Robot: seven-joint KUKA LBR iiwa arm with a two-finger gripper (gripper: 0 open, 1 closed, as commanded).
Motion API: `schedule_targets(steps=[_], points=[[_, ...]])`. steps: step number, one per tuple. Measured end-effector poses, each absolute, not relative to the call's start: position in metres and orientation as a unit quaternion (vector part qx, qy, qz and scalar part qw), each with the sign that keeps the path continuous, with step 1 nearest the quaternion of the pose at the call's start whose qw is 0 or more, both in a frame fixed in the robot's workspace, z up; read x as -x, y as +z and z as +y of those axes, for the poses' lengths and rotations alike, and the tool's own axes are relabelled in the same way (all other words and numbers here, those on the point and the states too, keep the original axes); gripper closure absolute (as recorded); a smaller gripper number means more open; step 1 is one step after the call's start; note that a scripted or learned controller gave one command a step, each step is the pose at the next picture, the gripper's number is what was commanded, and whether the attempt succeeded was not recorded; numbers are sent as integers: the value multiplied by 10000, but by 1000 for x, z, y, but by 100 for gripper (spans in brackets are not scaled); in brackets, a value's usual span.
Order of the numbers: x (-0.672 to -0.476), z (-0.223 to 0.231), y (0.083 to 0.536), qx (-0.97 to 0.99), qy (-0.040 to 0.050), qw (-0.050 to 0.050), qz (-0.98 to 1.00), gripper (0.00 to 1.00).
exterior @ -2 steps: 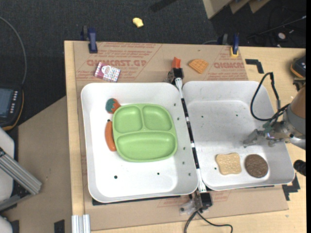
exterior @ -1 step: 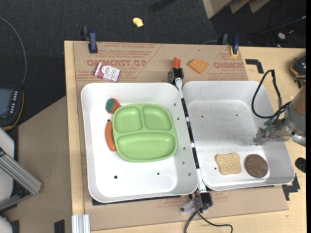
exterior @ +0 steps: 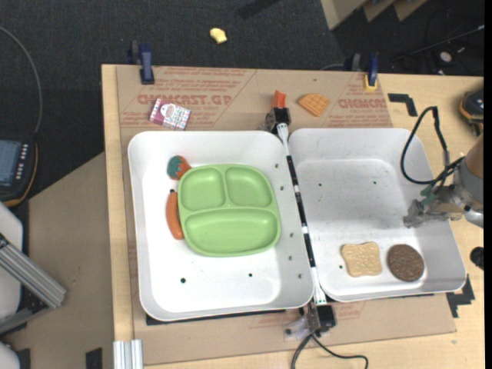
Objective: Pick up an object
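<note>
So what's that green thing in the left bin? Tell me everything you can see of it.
The green plate is a rounded, plastic-looking divided tray: two small compartments at the back, one wide one in front, all bare. It lies flat and upright in the left bin, towards its back. An orange sausage-shaped toy lies against its left edge, and a small teal and orange toy sits at its back left corner.

A robotics lab: a cardboard-covered worktop (exterior: 231,91) held by blue clamps (exterior: 144,58), two white bins (exterior: 154,283) with toy food, loose cables (exterior: 419,141), dark carpet (exterior: 77,21), aluminium framing (exterior: 31,271)
</note>
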State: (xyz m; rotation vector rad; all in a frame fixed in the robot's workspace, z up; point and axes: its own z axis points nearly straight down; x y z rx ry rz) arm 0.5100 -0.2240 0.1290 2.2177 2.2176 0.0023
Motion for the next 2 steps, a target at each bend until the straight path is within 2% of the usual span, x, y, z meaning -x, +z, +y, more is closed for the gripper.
schedule_targets(steps=[2], points=[[-512, -224, 149, -7067, 16, 64, 7075, 100]])
